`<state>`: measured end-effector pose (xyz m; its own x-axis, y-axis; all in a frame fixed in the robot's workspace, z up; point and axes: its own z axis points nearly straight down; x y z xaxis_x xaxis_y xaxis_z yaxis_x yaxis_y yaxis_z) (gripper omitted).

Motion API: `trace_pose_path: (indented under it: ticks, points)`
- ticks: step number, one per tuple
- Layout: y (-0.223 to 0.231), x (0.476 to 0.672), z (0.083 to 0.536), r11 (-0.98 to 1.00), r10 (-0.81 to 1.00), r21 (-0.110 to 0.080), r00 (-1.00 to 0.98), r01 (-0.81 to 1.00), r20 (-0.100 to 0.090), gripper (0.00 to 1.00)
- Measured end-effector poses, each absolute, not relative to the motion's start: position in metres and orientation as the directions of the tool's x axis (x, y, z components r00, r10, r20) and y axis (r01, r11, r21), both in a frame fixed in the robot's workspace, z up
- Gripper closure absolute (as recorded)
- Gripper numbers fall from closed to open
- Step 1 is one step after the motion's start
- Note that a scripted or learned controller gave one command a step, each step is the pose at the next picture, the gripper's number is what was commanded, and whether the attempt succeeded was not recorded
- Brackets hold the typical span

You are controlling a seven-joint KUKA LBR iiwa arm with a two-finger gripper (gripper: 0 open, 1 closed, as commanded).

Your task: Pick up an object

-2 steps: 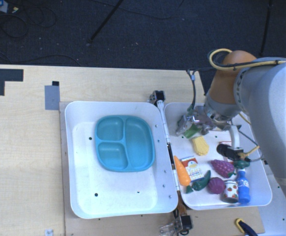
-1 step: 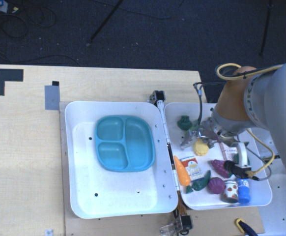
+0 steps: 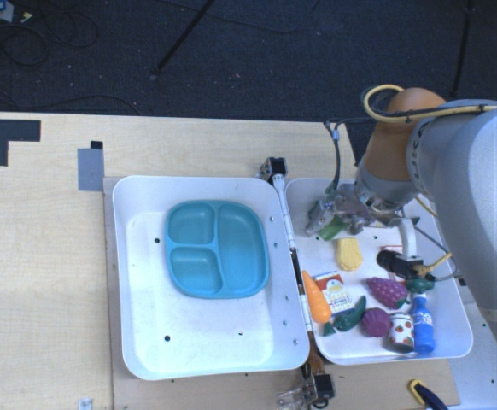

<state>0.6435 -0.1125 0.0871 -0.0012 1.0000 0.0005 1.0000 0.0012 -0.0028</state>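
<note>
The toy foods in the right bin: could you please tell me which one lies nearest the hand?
The yellow corn, just below the hand; the carrot and purple grapes lie farther toward the bin's near edge.

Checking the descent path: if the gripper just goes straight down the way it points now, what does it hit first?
Probably the green toy under the gripper at the back of the right bin, with the yellow corn just nearer. Depth is unclear from this slanted view.

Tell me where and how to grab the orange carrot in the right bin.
Grip the carrot across its thick middle, coming straight down from above. It lies flat and slanted along the right bin's left wall, with a small carton close beside it, so set the fingers across its narrow width and watch both neighbours.
</note>
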Motion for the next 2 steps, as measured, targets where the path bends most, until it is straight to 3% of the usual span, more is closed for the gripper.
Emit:
trace_pose_path:
  ticks: [1,2]
  points:
    - [-0.132,0.599,0.088,0.000,1.000,-0.003,0.000,1.000,0.001,0.00]
    - [-0.104,0.644,0.087,0.001,1.000,-0.003,-0.001,1.000,0.001,0.00]
